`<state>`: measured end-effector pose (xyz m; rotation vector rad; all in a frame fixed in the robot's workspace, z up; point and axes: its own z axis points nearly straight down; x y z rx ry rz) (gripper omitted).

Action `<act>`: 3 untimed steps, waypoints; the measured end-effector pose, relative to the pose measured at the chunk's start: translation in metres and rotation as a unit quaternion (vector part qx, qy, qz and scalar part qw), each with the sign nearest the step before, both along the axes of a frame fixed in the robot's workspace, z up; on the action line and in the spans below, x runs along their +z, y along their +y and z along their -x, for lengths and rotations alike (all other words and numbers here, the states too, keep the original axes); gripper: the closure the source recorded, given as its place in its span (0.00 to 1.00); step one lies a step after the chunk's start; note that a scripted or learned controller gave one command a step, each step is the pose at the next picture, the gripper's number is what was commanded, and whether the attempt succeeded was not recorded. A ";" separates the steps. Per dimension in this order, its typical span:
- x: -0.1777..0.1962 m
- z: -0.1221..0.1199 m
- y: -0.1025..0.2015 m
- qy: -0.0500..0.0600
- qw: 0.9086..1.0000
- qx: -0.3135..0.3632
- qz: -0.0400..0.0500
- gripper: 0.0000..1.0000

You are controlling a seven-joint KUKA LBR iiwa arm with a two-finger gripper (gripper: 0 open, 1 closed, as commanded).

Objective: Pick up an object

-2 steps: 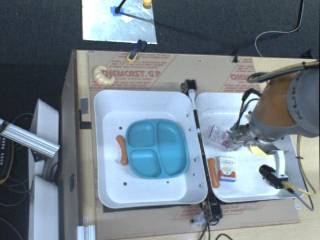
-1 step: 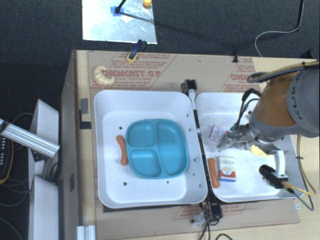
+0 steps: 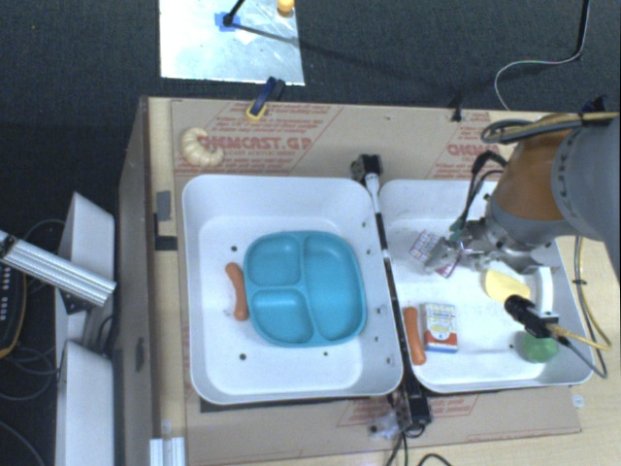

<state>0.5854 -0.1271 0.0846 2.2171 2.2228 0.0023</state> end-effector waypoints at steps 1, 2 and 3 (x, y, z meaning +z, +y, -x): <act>0.000 -0.005 -0.026 0.000 1.000 -0.001 0.000 0.00; 0.065 -0.065 -0.080 -0.002 1.000 0.000 0.001 0.00; 0.008 -0.065 -0.079 0.001 1.000 0.001 0.000 0.00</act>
